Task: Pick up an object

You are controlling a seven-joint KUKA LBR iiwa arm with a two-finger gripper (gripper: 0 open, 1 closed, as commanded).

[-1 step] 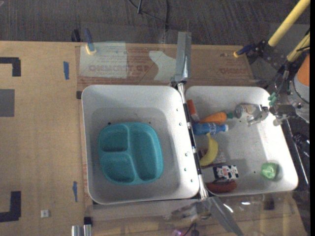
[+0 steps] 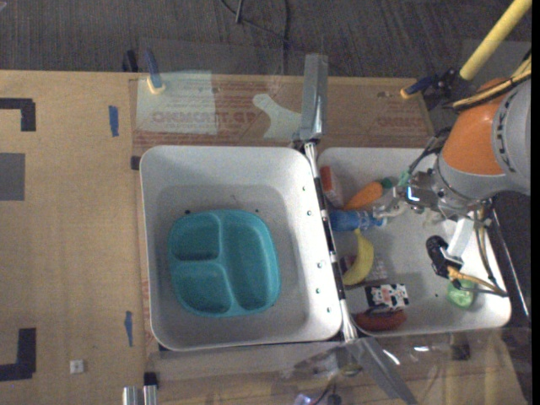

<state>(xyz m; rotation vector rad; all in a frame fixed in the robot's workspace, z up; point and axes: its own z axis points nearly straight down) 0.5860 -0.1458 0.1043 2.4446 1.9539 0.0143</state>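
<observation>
While it hangs low in the right white bin (image 2: 494, 310):
gripper (image 2: 390, 207): can't tell its state, right by the orange carrot-shaped toy (image 2: 364, 196)
left white bin (image 2: 160, 184): teal plastic divided plate (image 2: 224, 261)

teal divided plate (image 2: 224, 261) | yellow banana (image 2: 361, 260) | orange carrot (image 2: 364, 196) | white bins (image 2: 169, 175) | black-and-white cow-patterned carton (image 2: 386, 295)

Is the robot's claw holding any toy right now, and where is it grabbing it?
It cannot be told. The gripper sits low in the right white bin, beside the orange carrot toy and the blue bottle.

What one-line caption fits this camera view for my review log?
KUKA arm's pincer reaching into the right bin beside a carrot and banana; teal divided plate lies in the left bin.
</observation>
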